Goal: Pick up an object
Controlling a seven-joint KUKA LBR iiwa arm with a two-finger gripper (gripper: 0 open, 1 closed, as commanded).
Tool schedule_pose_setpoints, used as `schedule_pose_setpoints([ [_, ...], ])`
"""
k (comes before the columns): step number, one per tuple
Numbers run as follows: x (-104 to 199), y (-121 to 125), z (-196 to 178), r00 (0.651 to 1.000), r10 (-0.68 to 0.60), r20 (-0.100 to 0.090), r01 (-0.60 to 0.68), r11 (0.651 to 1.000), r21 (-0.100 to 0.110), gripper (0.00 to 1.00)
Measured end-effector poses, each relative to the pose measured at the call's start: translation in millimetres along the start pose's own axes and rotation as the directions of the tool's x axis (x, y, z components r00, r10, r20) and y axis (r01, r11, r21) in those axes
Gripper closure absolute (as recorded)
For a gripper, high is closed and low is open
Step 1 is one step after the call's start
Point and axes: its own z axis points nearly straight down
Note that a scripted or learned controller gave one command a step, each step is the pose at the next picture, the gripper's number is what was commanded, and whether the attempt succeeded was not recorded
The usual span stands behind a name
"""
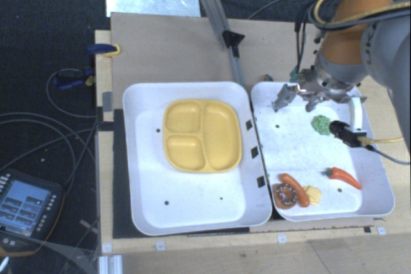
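My gripper (299,99) hovers over the far part of the right bin (282,151), its two grey fingers spread open with nothing between them. A green broccoli piece (320,124) lies just to its right and a little nearer. Toward the bin's front lie an orange carrot (343,178), a red sausage (294,187), a brown donut (283,196) and a small yellow piece (313,194). The sausage, donut and yellow piece touch one another.
The left bin (144,196) holds a yellow divided plate (201,136). A grey pole (212,0) slants down to the bench behind the bins. A black connector with a yellow cable (350,135) hangs from the arm next to the broccoli.
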Motion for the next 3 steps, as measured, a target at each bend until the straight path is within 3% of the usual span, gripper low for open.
schedule_pose_setpoints([
  [1, 1.9, 9.8, 49.7, 1.000, -0.004, 0.000, 0.004, 1.000, -0.002, 0.00],
  [2, 1.8, 11.5, 35.1, 1.000, -0.001, 0.000, 0.001, 1.000, -0.010, 1.00],
  [3, -5.7, 19.2, -24.1, 1.000, -0.002, 0.001, 0.002, 1.000, -0.013, 1.00],
])
